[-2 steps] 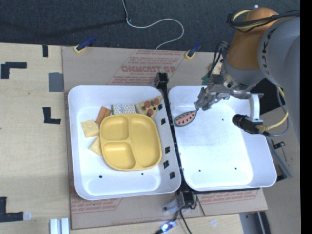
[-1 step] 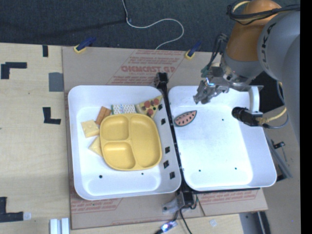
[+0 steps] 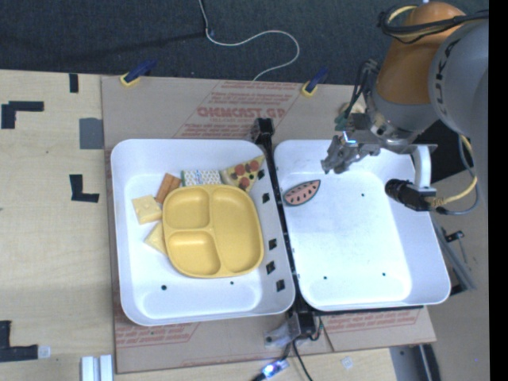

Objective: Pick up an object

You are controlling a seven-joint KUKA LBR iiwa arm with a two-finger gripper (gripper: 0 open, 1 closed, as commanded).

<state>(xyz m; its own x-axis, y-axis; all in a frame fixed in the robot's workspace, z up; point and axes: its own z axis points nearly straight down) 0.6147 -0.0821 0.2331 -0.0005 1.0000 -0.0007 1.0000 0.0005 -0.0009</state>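
Camera view: gripper (image 3: 336, 159) hovering over right bin (image 3: 397, 284) near its far-left corner, holding nothing, finger spread too blurred to call. Watermelon slice (image 3: 302, 192) lying flat just beside and below it, near the divider; yellow divided plate (image 3: 213, 230) in left bin (image 3: 135, 292). Best approach: shift slightly toward the slice, centre over it, descend straight, close across the narrow width.
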